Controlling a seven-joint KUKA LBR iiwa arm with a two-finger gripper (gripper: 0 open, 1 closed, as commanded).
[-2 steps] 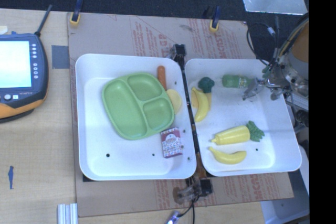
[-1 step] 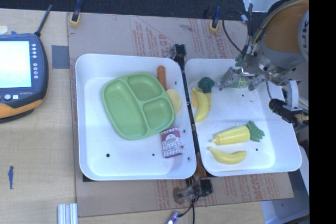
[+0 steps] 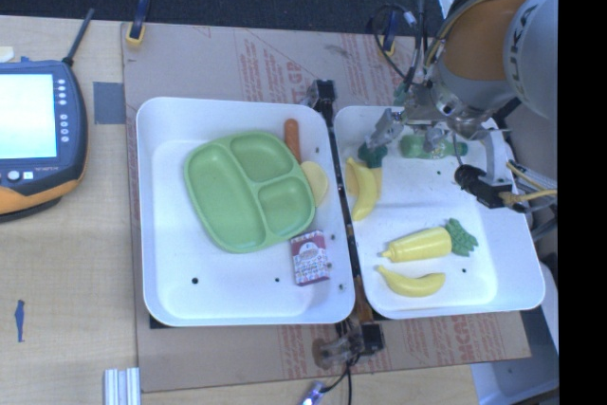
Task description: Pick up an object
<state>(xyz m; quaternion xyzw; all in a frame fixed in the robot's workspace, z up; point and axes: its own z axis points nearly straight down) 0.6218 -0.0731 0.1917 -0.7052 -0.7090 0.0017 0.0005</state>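
My gripper [image 3: 406, 145] hangs over the far end of the right bin [image 3: 512, 299], fingers spread open. A small green object [image 3: 418, 148] lies on the bin floor between and under the fingers; I cannot tell if they touch it. A yellow banana [image 3: 363, 188] lies just left of the gripper, against the divider. Nearer the front are a yellow corn cob with green leaves [image 3: 427, 244] and a second banana [image 3: 412, 282].
The left bin [image 3: 161, 204] holds a green divided plate [image 3: 248, 190], an orange sausage [image 3: 292, 138], a yellow piece [image 3: 318, 180] and a small red and white packet [image 3: 309, 258]. A tablet [image 3: 33, 133] sits on the bench at far left.
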